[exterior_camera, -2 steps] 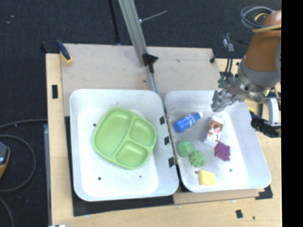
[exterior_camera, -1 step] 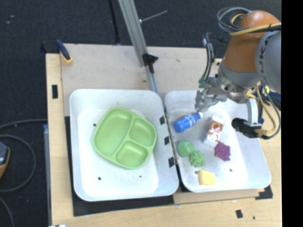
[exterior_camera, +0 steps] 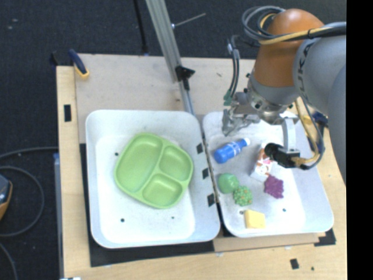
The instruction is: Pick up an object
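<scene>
Gripper point(exterior_camera: 233, 123) hangs over right bin point(exterior_camera: 312, 214) near its far left corner, just above blue bottle point(exterior_camera: 230, 150); can't tell its state. Bottle lies tilted by the bin's left edge. Green lump point(exterior_camera: 228, 182), green-speckled ball point(exterior_camera: 243, 195), purple piece point(exterior_camera: 273, 186), yellow block point(exterior_camera: 254, 219) sit toward the near edge. Left bin point(exterior_camera: 105, 226) carries a green divided plate point(exterior_camera: 154, 169).

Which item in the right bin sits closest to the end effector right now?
The blue bottle, lying on its side just below the end effector; the green, purple and yellow pieces sit farther toward the bin's front.
</scene>
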`<action>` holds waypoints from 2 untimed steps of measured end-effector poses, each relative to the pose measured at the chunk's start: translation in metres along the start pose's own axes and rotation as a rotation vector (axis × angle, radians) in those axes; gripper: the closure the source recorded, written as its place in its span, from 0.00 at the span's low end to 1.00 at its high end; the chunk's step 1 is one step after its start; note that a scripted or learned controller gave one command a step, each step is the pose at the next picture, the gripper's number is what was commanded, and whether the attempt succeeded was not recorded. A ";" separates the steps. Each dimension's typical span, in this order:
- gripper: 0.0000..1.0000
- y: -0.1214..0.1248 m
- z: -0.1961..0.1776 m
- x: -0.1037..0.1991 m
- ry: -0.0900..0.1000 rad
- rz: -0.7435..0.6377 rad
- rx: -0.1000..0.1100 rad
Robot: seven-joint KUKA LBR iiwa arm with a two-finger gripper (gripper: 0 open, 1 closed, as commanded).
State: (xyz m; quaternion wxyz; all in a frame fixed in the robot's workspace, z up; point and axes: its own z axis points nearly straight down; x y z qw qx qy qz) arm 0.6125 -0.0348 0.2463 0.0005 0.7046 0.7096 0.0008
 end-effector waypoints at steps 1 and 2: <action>1.00 0.010 -0.006 0.049 0.001 -0.001 -0.001; 1.00 0.038 -0.008 0.094 0.001 0.000 -0.001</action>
